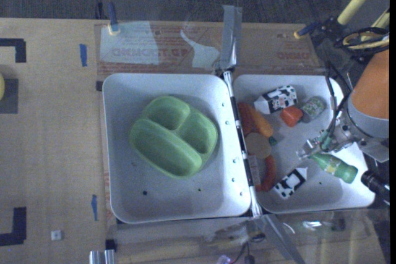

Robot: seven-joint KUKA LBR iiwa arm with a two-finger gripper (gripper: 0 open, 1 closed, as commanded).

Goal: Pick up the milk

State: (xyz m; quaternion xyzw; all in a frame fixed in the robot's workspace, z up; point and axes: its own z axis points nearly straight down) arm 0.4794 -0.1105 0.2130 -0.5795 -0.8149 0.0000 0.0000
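The robot's metal two-finger claw [314,146], its state impossible to tell, hovers in the right bin, the small black-and-white cow-print milk carton [290,183] just below-left of it, likely light, rigid, best pinched across flat sides.

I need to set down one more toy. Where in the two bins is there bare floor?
Left bin: bare floor borders the green divided plate on every side, widest along the near edge. Right bin: crowded; the upper milk carton, carrot, lower milk carton, green bottle and claw leave just the near right corner.
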